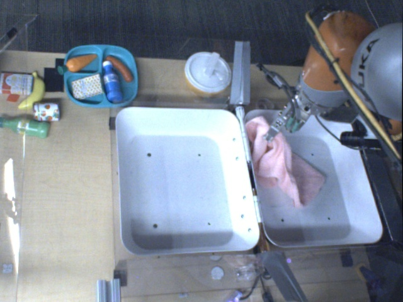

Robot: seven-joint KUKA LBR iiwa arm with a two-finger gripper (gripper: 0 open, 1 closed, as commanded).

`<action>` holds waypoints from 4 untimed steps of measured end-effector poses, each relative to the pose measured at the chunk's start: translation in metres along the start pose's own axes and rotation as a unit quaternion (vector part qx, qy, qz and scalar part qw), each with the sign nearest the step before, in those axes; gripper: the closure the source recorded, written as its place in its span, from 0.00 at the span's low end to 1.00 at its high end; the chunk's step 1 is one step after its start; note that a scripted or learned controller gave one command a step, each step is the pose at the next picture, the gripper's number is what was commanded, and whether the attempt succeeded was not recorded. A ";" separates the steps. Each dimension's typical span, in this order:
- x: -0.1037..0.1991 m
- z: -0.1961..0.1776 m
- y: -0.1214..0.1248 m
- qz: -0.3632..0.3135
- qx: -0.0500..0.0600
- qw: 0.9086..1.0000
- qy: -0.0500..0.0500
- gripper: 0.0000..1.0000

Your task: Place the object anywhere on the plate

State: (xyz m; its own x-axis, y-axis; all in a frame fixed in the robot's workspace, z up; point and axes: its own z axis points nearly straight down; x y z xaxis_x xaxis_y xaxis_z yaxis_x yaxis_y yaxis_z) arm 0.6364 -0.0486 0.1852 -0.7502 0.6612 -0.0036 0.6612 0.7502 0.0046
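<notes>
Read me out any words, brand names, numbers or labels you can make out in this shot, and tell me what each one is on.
"UKA", the end of a brand name cut off by the casing's curve, on the grey arm.
Label on the small box at the far left: too blurred to read.
Print on the small can: too blurred to read.
Label on the blue bottle in the divided plate: too small to read.

My view: pale wooden bench (63, 194) against dark carpet (157, 8).
I see glare streaking the bench's left edge; the carpet runs along its far edge.
</notes>
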 end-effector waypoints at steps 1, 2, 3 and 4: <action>-0.001 -0.041 0.002 -0.002 0.000 1.000 -0.001 1.00; 0.056 -0.048 0.017 -0.202 0.000 0.979 0.000 1.00; 0.108 -0.056 0.028 -0.352 0.000 0.936 0.001 1.00; 0.159 -0.047 0.033 -0.353 0.001 0.935 0.003 1.00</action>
State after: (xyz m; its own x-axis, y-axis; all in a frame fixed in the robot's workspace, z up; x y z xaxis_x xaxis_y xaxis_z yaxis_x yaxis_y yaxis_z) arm 0.5391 0.0812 0.2322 -1.0000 0.0001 -0.0005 0.0001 1.0000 0.0014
